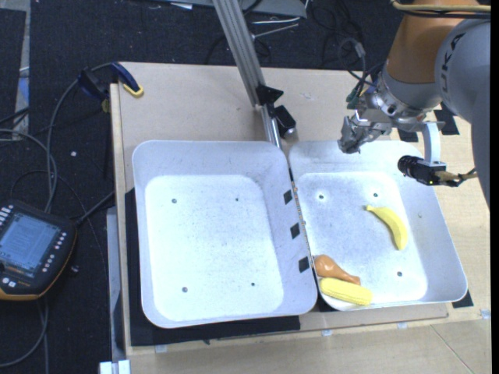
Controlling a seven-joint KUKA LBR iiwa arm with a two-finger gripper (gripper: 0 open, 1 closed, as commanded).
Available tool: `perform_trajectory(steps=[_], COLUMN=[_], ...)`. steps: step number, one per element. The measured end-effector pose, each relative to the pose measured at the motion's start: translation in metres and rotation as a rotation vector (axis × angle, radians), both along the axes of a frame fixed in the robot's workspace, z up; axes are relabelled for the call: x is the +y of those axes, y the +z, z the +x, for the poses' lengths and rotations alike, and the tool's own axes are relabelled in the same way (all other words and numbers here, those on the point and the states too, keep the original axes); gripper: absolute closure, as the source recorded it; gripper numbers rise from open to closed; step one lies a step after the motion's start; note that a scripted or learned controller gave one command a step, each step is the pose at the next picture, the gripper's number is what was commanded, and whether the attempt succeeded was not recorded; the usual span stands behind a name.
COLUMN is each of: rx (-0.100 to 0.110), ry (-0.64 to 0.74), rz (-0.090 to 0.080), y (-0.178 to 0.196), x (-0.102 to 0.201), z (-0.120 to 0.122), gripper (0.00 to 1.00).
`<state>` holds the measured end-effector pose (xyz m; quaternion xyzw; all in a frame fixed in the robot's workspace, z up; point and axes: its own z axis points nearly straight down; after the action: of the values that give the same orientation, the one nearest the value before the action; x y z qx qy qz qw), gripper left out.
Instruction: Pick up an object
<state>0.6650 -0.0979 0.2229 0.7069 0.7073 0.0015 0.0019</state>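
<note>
The grey arm with its orange band (425, 29) enters from the upper right, at about two o'clock from the middle of the bench, and bends downward so that the wrist tilts toward the lower left. Its two-finger gripper (352, 142) hangs over the far rim of the right-hand shallow white bin (444, 232), at roughly twelve o'clock of that bin, pointing down and slightly left; from this angle I cannot tell how far apart its tips stand, and nothing is seen between them. A small black fitting with a yellowish lead (421, 170) juts from the wrist at four o'clock of the gripper, over the bin's far right corner. Inside the right bin, a curved yellow plastic banana (390, 223) lies on the speckled floor at about three o'clock of the bin's centre, well apart from the gripper. At seven o'clock, against the near left corner, a tan-orange drumstick-shaped toy (335, 269) lies just beside a stubby yellow corn-cob-shaped toy (347, 291), the two seeming to touch. The left-hand shallow white bin (148, 178) sits alongside, sharing the middle rim. A slanted grey metal pole (243, 45) rises from the far edge between the bins, and a handheld grey control pendant with a screen (31, 248) rests on the dark floor at nine o'clock.
</note>
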Motion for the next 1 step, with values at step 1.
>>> perform_trajectory(steps=[1], rx=[0.002], ry=[0.000], rz=[0.000], y=[0.0273], x=[0.0001], z=[0.0005], gripper=[1.00])
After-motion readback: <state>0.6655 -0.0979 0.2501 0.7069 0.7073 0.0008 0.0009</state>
